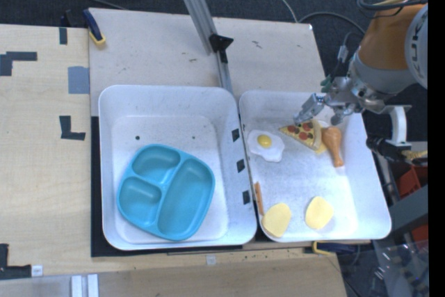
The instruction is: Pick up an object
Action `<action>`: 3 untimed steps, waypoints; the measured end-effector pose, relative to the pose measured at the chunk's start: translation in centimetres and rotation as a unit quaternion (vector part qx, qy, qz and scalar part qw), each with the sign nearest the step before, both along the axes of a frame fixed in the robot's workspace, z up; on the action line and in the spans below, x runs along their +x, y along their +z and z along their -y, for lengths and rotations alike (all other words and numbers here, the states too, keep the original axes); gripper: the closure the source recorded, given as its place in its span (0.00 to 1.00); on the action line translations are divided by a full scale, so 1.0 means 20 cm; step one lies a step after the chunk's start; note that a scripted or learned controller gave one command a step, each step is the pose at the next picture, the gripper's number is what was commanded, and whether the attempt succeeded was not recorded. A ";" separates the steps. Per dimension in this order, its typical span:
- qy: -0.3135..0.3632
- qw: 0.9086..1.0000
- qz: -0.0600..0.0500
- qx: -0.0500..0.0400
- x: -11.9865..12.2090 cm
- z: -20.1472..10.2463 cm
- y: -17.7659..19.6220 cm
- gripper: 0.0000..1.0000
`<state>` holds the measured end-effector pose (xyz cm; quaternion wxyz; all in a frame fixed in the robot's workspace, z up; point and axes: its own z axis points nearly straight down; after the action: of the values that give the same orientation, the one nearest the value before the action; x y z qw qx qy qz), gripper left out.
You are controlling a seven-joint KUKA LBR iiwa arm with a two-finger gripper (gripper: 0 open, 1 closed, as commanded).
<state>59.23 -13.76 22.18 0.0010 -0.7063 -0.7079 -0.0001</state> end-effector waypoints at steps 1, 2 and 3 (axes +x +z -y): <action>0.001 1.000 0.000 0.001 0.00 -0.01 0.05 1.00; 0.000 1.000 -0.004 0.000 0.11 -0.13 -0.36 1.00; -0.001 1.000 -0.003 -0.001 0.16 -0.16 -0.60 1.00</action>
<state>62.48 -10.53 10.14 0.0023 -0.7068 -0.7074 0.0026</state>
